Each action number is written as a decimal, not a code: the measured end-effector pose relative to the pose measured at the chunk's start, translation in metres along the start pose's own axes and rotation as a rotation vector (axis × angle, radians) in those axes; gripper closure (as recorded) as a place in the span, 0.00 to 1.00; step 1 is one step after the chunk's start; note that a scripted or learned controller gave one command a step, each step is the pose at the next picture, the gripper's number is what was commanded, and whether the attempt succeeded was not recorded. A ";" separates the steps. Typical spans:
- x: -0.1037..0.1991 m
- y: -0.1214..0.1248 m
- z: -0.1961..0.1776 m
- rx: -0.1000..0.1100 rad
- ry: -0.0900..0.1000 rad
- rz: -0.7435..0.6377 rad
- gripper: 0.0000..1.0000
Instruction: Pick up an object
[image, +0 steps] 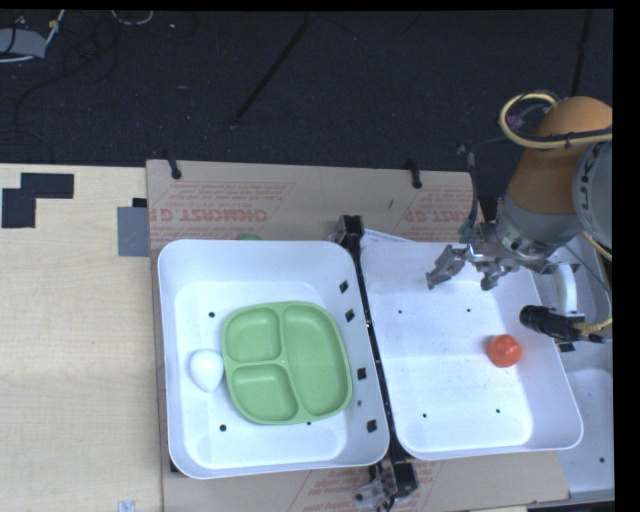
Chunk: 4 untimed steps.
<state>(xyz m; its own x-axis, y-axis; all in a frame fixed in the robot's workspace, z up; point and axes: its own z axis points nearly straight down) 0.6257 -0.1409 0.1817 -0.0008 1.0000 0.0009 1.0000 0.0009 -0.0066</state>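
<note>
Two white bins side by side: left bin (190, 300) holds a green three-compartment plastic tray (287, 362) with a smooth white egg-shaped object (207, 369) touching its left edge. Right bin (440, 420) has a small round orange ball (504, 350), tomato-like maybe, near its right wall with nothing around it. Gripper (465, 268) sits over that bin's back edge, fingers spread, nothing between them, well apart from the ball.

Right bin (440, 420) floor lies bare around the orange ball (504, 350).
</note>
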 end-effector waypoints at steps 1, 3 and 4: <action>-0.006 0.008 0.051 -0.001 0.000 0.001 0.00; 0.000 0.000 -0.015 -0.009 -0.001 0.000 1.00; 0.004 0.006 -0.077 -0.012 -0.002 0.000 1.00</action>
<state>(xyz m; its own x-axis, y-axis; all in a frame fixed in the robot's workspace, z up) 0.6320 -0.1371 0.2584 -0.0013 1.0000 -0.0010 1.0000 0.0013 0.0051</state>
